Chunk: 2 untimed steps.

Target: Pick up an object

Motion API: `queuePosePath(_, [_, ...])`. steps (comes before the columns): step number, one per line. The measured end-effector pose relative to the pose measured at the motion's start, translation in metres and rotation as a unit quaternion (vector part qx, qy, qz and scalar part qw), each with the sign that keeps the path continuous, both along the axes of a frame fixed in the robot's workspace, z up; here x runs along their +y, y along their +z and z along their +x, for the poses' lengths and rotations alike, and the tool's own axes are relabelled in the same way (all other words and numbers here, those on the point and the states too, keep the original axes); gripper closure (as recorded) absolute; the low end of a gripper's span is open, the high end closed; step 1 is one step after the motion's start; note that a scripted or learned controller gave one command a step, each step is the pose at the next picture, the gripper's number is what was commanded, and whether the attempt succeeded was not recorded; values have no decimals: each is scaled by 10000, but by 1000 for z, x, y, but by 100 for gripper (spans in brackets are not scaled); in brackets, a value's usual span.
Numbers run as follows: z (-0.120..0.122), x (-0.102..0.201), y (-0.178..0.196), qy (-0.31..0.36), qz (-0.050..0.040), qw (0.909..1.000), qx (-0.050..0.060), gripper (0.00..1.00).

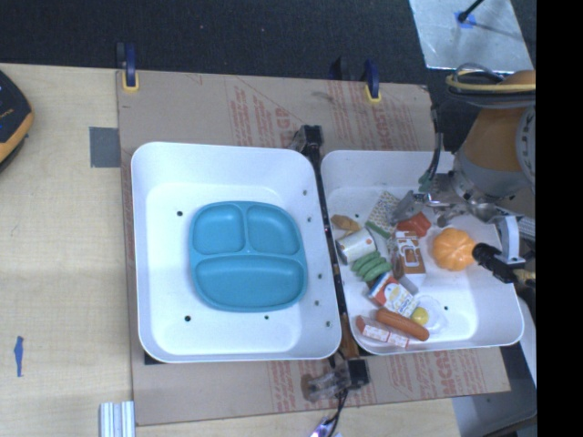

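The right white bin (pixel 492 321) holds several toy food items. Among them are an orange fruit (pixel 453 248), a red piece (pixel 414 224), a green pea pod (pixel 369 267), a reddish sausage (pixel 402 324), a small white can (pixel 355 244) and a printed box (pixel 410 256). My gripper (pixel 435 196) hangs over the bin's upper right part, just above the red piece and up-left of the orange fruit. The grey arm with its orange band (pixel 496 135) rises behind it and hides the bin's far right corner. Nothing can be seen held.
The left white bin (pixel 159 330) carries a blue divided plate (pixel 247 254). A black divider clamp (pixel 311 137) sits between the bins at the top. Blue clamps (pixel 128 62) (pixel 370 78) pin the cardboard sheet to the bench. A dark yellow-edged object (pixel 11 116) lies at the far left.
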<state>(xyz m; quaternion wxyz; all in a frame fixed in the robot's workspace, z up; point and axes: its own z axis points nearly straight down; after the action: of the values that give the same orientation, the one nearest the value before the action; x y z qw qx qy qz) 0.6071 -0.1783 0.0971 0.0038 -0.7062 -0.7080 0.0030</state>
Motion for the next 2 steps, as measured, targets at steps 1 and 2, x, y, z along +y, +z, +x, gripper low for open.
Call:
queuePosePath(1, [46, -33, 1, 24, -4, 10000, -54, 0])
queuePosePath(2, [-17, 34, 2, 17, -20, 10000, -68, 0])
